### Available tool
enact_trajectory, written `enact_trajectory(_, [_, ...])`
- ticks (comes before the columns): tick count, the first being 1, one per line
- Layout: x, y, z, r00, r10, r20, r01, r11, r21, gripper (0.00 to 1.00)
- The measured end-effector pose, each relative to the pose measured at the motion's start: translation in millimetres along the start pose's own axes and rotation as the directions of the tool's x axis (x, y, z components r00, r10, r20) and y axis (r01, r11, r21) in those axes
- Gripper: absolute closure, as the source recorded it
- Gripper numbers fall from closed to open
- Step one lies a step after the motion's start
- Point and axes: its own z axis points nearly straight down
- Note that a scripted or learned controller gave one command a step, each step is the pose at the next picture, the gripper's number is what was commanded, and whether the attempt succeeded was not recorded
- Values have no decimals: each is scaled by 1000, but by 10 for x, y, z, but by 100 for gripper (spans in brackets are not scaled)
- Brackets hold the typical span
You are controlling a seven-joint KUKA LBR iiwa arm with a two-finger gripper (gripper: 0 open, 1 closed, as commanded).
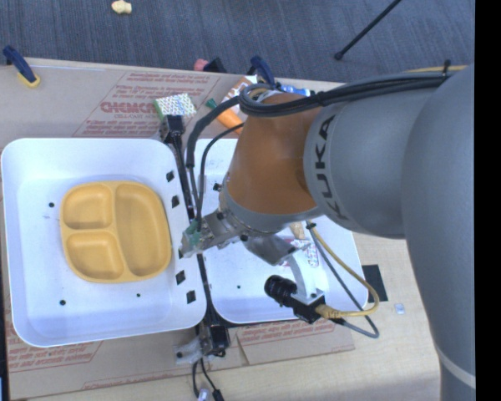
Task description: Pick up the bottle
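Grey KUKA arm point(384, 157) masks shallow white right bin point(234, 303); gripper point(271, 249) state cannot be told. Risk: blind descent misses bottle, strikes bin's nine o'clock wall.

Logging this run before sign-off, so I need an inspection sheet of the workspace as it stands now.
Surface: two white bins, left bin, right bin, on a cardboard sheet.
Job's things: bottle, nothing seen clearly; something with a printed label lies under the arm.
Clutter: yellow divided tray in the left bin.
Grippers: gripper hidden beneath the arm; jaws cannot be judged.
Cables: black cables run along the bins' seam.
Surroundings: blue clamp; yellow scrap on the floor.
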Motion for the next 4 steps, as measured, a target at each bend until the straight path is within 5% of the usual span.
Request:
enact_trajectory(1, [36, 17, -1252, 1000, -31, 3, 31, 1000, -6, 100])
enact_trajectory(2, [223, 76, -50, 979, -206, 1, 206, 979, 0, 100])
enact_trajectory(3, [263, 93, -720, 989, 151, 1, -151, 989, -4, 100])
enact_trajectory(4, [590, 201, -155, 1000, 8, 1, -8, 1000, -1, 100])
